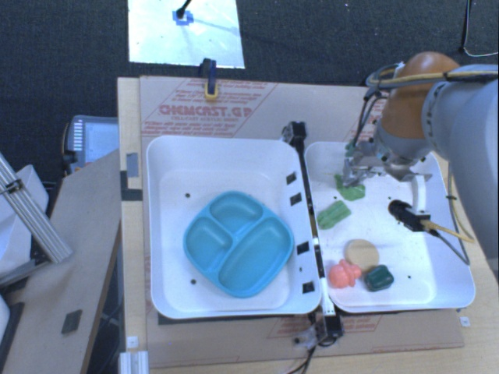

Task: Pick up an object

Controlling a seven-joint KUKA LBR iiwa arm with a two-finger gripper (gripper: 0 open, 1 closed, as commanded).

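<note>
My gripper (353, 174) reaches down into the far left part of the right bin (444, 287). It sits right over a small green piece (352, 192), which shows partly from under it; whether it touches is unclear. A second, longer green block (333, 213) lies just in front, near the divider. Toward the bin's front lie a tan round disc (362, 252), a pink-orange toy (344, 274) and a dark green block (379, 278).
The left bin (168, 170) holds a blue divided plate (238, 242). A black-clipped divider (306, 209) runs between the bins. The grey arm with its orange band (413, 92) comes in from the right, above the right bin's far edge.
</note>
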